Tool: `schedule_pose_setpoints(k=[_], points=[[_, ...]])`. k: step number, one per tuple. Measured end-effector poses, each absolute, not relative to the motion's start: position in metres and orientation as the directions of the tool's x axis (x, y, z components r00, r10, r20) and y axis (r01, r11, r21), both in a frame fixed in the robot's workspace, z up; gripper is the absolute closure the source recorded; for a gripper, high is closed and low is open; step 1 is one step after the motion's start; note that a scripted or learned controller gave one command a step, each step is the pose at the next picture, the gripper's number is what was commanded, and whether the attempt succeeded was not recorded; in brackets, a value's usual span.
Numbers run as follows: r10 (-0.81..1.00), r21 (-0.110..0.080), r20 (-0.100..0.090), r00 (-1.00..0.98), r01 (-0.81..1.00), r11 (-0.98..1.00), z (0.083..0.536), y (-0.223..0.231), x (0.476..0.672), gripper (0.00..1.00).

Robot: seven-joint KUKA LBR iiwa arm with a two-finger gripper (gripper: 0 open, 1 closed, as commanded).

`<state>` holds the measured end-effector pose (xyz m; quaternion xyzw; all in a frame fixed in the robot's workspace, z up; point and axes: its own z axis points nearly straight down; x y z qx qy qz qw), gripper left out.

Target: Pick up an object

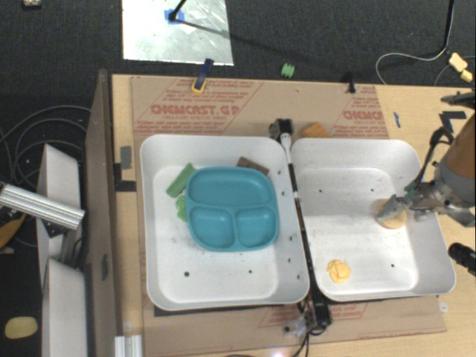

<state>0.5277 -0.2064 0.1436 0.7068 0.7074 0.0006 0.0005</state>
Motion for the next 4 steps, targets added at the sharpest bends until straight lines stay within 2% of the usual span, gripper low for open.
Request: schedule_pose_setpoints(k=[1, 2, 3, 4], points=[[1.000, 0.007, -0.001, -0.008, 1.000, 0.008, 0.110, -0.204, 0.624, 0.00], [1.000, 0.002, -0.001, -0.001, 1.000, 0.001, 0.130, -0.207, 0.596, 0.00], [1.000, -0.001, -0.001, -0.001, 1.000, 0.001, 0.129, -0.207, 0.568, 0.00], [1.000, 0.000, -0.001, -0.001, 1.000, 0.001, 0.115, -0.206, 0.562, 0.00]])
